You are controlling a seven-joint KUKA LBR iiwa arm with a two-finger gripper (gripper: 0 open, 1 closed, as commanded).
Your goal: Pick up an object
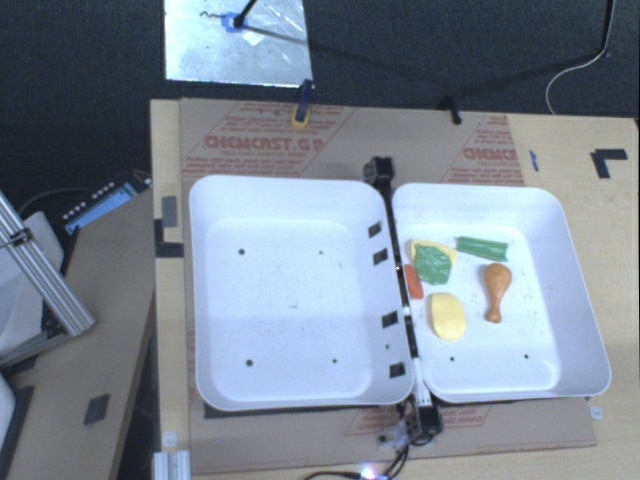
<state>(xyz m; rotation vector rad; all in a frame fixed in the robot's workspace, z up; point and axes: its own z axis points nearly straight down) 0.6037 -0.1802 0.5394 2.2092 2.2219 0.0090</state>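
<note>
your pickable stuff all sits in the right bin [560,268], bunched toward its left side: a green leafy piece [433,264] on a yellow one [443,251], a green bean [482,246] and a brown drumstick [496,290]. there's also a yellow lemon-ish lump [448,316] and a small orange bit [413,282] by the left wall.

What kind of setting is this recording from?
Likely a robotics lab bench for grasping trials: two shallow white plastic bins clipped side by side on a cardboard-covered bench, with small toy foods such as a brown plastic drumstick.

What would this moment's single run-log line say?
right bin: green bean, drumstick, yellow lemon, green leaf, orange piece | nothing lifted yet
</note>
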